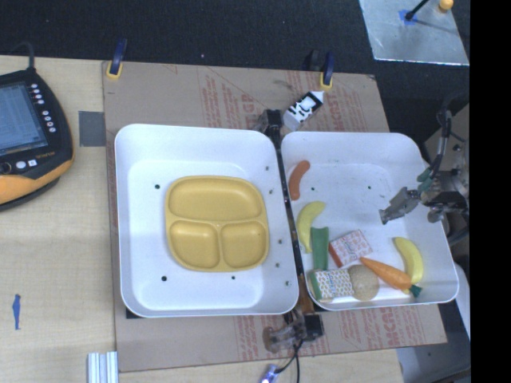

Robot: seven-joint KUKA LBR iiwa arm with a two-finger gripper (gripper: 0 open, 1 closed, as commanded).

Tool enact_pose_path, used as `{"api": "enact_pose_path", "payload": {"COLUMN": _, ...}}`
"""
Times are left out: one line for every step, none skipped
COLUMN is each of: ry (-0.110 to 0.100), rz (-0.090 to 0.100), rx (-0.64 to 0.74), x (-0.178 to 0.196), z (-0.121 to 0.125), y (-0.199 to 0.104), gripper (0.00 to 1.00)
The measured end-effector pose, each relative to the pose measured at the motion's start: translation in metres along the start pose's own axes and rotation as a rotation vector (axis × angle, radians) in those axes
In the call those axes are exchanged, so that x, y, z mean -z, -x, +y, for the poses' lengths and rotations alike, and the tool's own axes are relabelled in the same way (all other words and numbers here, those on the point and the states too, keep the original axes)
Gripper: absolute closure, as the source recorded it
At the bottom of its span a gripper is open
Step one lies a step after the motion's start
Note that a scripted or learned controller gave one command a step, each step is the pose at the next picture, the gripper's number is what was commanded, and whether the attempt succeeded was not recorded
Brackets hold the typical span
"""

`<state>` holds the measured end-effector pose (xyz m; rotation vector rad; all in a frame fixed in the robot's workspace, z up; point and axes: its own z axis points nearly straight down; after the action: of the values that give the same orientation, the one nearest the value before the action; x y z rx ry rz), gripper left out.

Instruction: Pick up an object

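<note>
The right bin [351,154] holds several toy foods. An orange-red sausage [297,179] lies near its left wall, with a yellow banana [307,222] and a green strip [319,248] below it. A red-and-white packet [350,248], an orange carrot [385,271], a second banana [409,258], a beige round piece [364,283] and a patterned box [332,284] crowd the front of the bin. My gripper [397,207] hangs over the bin's right side, above bare floor, up and left of the second banana. Nothing shows in it.
The left bin [136,214] carries a yellow three-compartment plate [215,222]. A teach pendant [28,134] lies at the far left of the bench. Clamps [326,69] pin the cardboard under the bins. A black-and-white tag [303,108] sits behind the bins.
</note>
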<state>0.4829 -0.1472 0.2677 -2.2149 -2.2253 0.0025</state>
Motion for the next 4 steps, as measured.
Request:
{"api": "enact_pose_path", "payload": {"ry": -0.005, "rz": 0.0, "rx": 0.0, "x": -0.142, "z": 0.069, "y": 0.043, "gripper": 0.0}}
{"api": "enact_pose_path", "payload": {"ry": -0.004, "rz": 0.0, "rx": 0.003, "x": -0.176, "z": 0.097, "y": -0.038, "gripper": 0.0}}
{"api": "enact_pose_path", "payload": {"ry": -0.001, "rz": -0.002, "rx": -0.001, "x": -0.176, "z": 0.062, "y": -0.052, "gripper": 0.0}}
{"api": "enact_pose_path", "payload": {"ry": -0.001, "rz": -0.001, "rx": 0.001, "x": -0.176, "z": 0.024, "y": -0.043, "gripper": 0.0}}
